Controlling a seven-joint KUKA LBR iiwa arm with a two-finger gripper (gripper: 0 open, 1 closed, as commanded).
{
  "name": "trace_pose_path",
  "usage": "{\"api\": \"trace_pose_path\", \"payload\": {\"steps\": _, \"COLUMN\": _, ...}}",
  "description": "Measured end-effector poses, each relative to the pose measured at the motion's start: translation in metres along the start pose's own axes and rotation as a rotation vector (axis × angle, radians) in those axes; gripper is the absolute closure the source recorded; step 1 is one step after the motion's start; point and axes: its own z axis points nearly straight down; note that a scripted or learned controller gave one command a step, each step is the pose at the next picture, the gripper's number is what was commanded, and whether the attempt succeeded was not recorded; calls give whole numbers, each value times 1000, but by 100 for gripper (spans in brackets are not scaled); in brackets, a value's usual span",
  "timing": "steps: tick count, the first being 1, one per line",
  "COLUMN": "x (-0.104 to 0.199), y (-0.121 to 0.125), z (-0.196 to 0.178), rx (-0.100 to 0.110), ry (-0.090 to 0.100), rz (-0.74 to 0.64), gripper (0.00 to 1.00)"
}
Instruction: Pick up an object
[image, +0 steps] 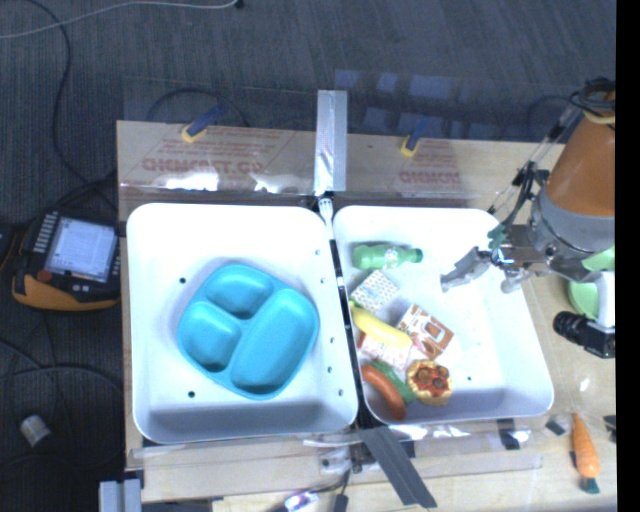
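Note:
My gripper (483, 272) hangs over the right part of the right bin (520, 350), its two fingers spread apart with nothing between them. Left of it a green bottle (385, 256) lies near the bin's back. Below that sit a checkered packet (375, 291), a yellow banana (380, 327), a red-and-white box (423, 330), a red sausage-like toy (384, 390) and a pizza-slice toy (429, 380). The gripper stands apart from all of them, up and to the right of the box.
The left bin (160, 400) holds a blue three-compartment plate (248, 327). A metal divider post (330, 150) rises between the bins at the back. The arm's orange band (585, 170) is at the right edge. An orange tool (585, 445) lies on the bench at the lower right.

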Motion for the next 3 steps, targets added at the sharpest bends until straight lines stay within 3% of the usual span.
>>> {"api": "trace_pose_path", "payload": {"steps": 1, "x": 20, "y": -17, "z": 127, "rx": 1, "ry": 2, "rz": -29, "gripper": 0}}
{"api": "trace_pose_path", "payload": {"steps": 2, "x": 74, "y": -39, "z": 66, "rx": 2, "ry": 0, "rz": 32, "gripper": 0}}
{"api": "trace_pose_path", "payload": {"steps": 3, "x": 46, "y": -16, "z": 144, "rx": -5, "ry": -1, "rz": -8, "gripper": 0}}
